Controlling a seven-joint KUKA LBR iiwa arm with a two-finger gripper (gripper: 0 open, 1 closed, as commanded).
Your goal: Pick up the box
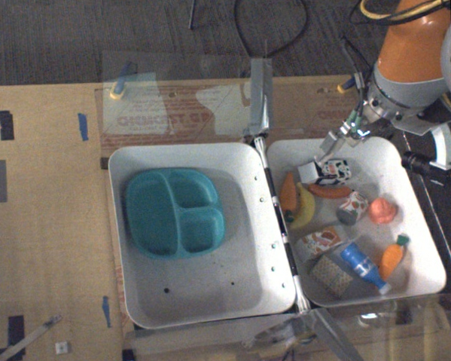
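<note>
Grey arm (409, 91) with a rounded orange band (yellow cable looped above), slim metallic tool (344, 134)

The one piece of writing I can make out sits on the clear plastic sheet (165, 111) taped to the worktop (48, 246) behind the left bin (198, 156). It carries a line of faded reddish capital letters, seen upside down from here and too washed out for me to spell. The small cartons (323, 241) in the right bin (422, 237) show printed patterns, but no letters I can read.
</note>
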